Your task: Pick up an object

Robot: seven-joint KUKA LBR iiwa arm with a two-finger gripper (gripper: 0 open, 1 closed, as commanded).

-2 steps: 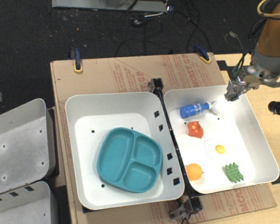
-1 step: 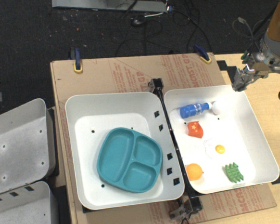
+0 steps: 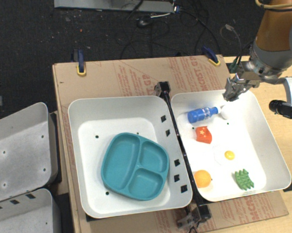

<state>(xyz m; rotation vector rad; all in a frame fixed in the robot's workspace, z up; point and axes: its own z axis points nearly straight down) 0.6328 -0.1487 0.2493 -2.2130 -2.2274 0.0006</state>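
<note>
Smooth blue bottle [image 3: 202, 114] — cylindrical, on its side

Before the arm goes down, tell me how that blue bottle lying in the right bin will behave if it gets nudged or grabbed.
The blue bottle lies on its side, so a nudge across its round body would probably roll it over the smooth floor of the right bin. It looks like small plastic, likely light. Its curved sides may slip unless gripped squarely across the body.
</note>
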